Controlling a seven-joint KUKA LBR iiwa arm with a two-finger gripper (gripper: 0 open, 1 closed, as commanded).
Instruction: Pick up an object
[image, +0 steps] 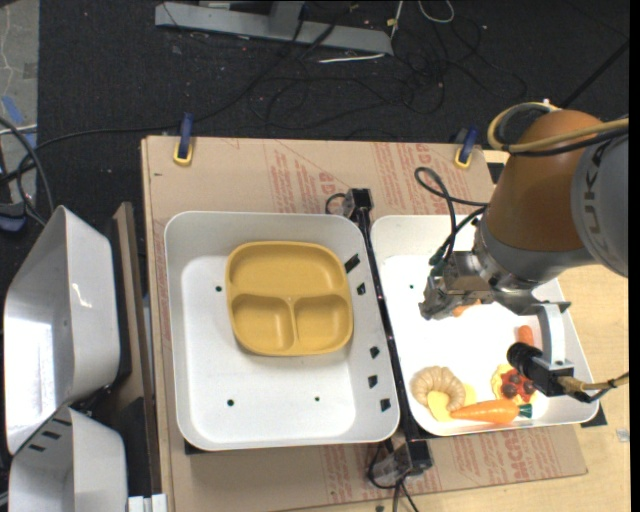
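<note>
Gripper (445, 300) sits low over the right bin (400, 250), upper middle part, seen from above; can't tell its state or whether it holds anything. Small orange bit (459, 310) peeks out right at its base. Loose objects cluster at the bin's near end: croissant (438, 381), yellow piece (438, 403) touching it, carrot (485, 409) beside, red-and-yellow toy (511, 382) by the right wall. Left bin (190, 300) holds a yellow divided plate (290, 298), upper middle.
</note>
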